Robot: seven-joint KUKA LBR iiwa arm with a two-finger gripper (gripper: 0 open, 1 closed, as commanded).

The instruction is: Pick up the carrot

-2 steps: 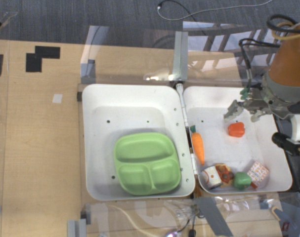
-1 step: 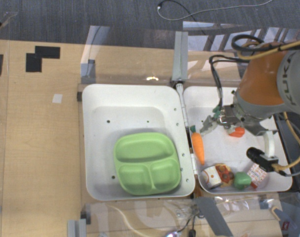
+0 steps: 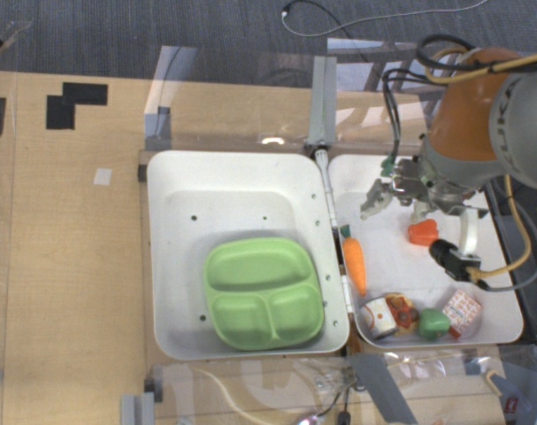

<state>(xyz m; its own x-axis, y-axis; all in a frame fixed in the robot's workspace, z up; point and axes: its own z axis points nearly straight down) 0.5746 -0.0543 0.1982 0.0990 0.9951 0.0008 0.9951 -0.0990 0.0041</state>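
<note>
At the near edge of the right bin you had three small items in a row: one red-and-white can-like piece at the left with a red and yellow scrap beside it, one green round item in the middle, and one white packet with red dots at the right. In the left bin you had one green divided plate, with three compartments, lying flat in the near half.

A little farther back, your one carrot lay in the right bin against its left wall, just beside the divider between the two bins, its green stem end pointing away from you. It lay free, well apart from the hand.

Beyond it and to the right sat one orange-red piece, near the middle of the bin.

Your single arm hung over the far part of the right bin, with the hand above the bin floor, up and to the right of the carrot. You could not tell from this view whether the hand was wide or narrow; nothing showed between its fingers.

The bench carried two bins in all.
</note>
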